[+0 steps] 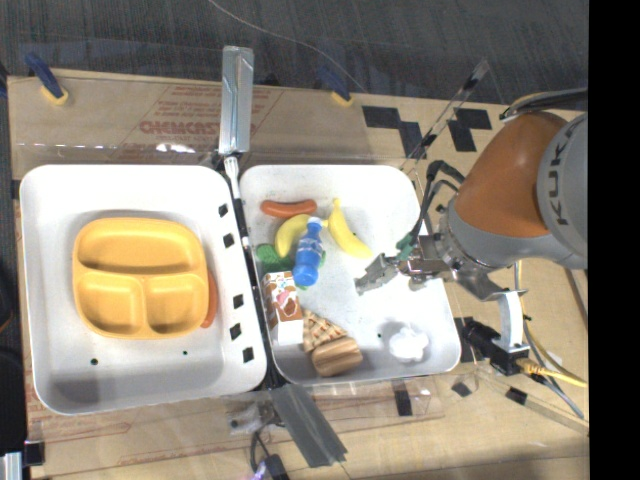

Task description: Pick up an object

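Strewn across the right shallow white bin (425, 183): a red-orange toy sausage (288, 208) near the back wall, two yellow toy bananas below it, one (345, 232) slanting toward the middle and one (289, 233) curled beside the divider, and a blue plastic bottle (308, 254) lying between them. Just left of the bottle, a small green toy piece (269, 254). Nearer the front, a small printed carton (283, 298), a brown waffle-patterned toy (319, 329) and a tan toy bun (337, 356) touching it. In the front right corner, a white crumpled lump (406, 343), apart from the rest. Above the bin's bare middle, right of the bananas, the grey two-finger gripper (372, 276), fingers apparently slightly spread, pinching nothing. In the left white bin (40, 208), a yellow compartment tray (141, 275). Beneath both, the cardboard-covered tabletop (300, 108).
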Robot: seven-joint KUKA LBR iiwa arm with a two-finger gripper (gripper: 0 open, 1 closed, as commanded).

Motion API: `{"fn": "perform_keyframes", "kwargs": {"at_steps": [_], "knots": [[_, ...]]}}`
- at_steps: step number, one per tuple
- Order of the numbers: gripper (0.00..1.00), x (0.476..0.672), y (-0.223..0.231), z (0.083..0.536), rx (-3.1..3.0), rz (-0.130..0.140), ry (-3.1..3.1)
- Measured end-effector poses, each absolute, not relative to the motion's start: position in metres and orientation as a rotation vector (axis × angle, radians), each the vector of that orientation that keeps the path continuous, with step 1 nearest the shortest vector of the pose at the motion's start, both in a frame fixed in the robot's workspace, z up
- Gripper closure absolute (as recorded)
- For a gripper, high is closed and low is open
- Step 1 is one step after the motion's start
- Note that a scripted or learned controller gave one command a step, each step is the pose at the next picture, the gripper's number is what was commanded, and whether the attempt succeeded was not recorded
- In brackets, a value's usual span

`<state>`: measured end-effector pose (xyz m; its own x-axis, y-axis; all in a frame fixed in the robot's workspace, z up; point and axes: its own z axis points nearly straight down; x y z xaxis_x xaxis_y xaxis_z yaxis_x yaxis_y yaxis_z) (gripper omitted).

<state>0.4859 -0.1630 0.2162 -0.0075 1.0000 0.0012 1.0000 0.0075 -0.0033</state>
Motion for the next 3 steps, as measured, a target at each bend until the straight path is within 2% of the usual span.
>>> {"fn": "perform_keyframes", "kwargs": {"at_steps": [1, 2, 3], "knots": [[0.00, 0.508, -0.151, 0.127, -2.752, 0.008, -1.497], [0.00, 0.586, -0.112, 0.167, -2.636, -0.001, -1.704], [1.00, 0.585, -0.112, 0.175, -2.626, 0.007, -1.712]]}}
